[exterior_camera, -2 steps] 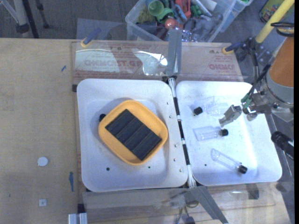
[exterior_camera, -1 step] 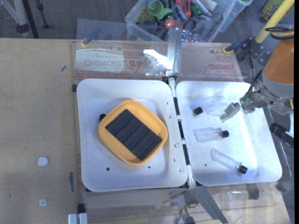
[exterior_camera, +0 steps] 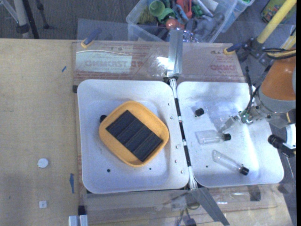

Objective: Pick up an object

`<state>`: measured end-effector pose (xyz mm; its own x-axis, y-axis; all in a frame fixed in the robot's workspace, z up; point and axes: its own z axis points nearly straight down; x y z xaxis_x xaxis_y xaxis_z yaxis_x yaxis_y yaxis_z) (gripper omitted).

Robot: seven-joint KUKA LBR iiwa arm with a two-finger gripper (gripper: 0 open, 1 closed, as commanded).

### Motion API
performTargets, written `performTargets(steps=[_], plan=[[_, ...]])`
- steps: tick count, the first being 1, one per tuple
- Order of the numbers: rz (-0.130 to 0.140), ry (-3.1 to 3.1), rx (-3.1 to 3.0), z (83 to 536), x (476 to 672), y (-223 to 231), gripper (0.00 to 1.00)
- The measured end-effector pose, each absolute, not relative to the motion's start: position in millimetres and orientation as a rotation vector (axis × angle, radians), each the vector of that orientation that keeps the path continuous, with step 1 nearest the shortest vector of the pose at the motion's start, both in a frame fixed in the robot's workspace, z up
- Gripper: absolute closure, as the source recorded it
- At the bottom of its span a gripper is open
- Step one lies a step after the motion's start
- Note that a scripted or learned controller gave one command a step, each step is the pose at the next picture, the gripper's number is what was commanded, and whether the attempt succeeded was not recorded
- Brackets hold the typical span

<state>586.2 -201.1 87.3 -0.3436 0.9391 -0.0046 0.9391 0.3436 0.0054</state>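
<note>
Gripper low in right bin, grip state impossible to tell; clear tubes just beside, slick and round, likely to roll or slip free

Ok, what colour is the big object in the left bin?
Yellow-orange, with a dark ribbed panel on top; the big object shows in the camera view.

The arm has a rounded grey housing with a broad orange band above the wrist. Thin black cables run along its left side. The gripper consists of small, slender metallic parts on a light grey mount.
</note>
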Motion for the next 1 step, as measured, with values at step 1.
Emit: performTargets(steps=[1], plan=[[0.007,2.565,1.794,99.0,587.8,-201.1,1.00]])
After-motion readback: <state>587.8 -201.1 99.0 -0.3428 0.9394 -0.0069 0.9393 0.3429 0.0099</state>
